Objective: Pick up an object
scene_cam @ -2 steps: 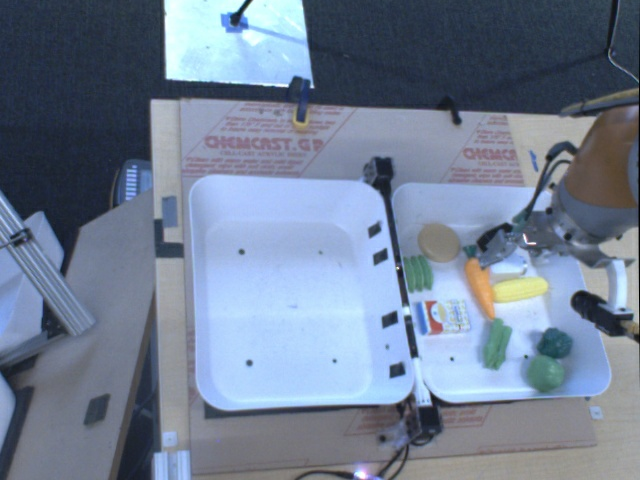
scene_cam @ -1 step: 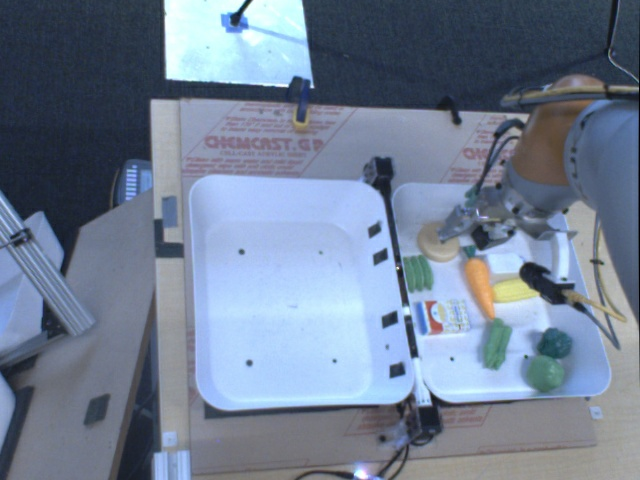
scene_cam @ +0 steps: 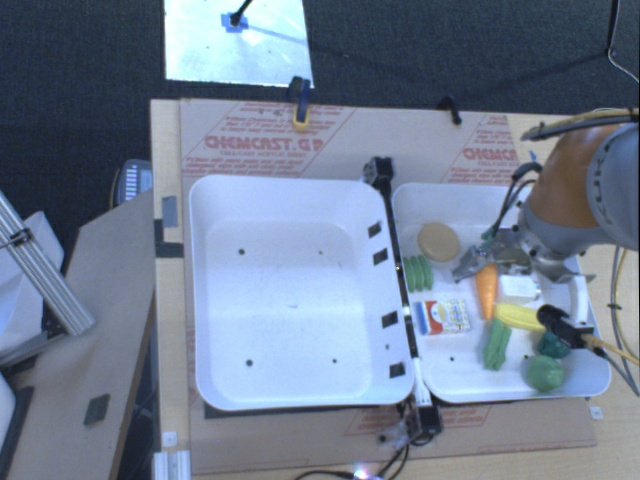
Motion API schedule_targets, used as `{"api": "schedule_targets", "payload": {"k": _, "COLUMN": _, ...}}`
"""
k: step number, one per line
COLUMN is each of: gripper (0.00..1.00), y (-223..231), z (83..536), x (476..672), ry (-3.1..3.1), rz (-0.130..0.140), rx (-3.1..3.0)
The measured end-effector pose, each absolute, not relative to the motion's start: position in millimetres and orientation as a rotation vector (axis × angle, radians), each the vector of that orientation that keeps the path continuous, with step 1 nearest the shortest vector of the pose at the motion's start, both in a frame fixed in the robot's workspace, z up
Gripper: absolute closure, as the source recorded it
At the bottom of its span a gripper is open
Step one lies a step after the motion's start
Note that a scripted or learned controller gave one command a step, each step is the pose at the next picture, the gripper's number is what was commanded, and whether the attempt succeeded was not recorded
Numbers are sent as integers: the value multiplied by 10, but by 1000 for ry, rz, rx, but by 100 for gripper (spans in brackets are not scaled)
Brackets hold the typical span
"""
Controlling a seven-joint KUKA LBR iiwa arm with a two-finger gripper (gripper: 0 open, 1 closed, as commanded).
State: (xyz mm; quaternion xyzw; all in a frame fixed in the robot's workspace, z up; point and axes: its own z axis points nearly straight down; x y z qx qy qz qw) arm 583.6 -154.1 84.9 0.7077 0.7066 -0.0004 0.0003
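Bright even overhead light, glare on the white bins (scene_cam: 290,198), soft shadows, perhaps slightly blurred

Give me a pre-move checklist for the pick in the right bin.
1. Claw over the right bin: ok.
2. Target under claw: carrot sits just below it: ok.
3. Carrot between the claw tips: not ok, nothing held.
4. Room around carrot: crowded, white block and yellow corn close by: not ok.
5. Claw opening: cannot tell.
6. Left bin free for drop: ok.
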Motion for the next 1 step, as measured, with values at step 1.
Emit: {"api": "schedule_targets", "payload": {"k": 1, "gripper": 100, "y": -1521, "z": 955, "x": 5863, "ry": 2221, "rz": 4, "rx": 2217}}
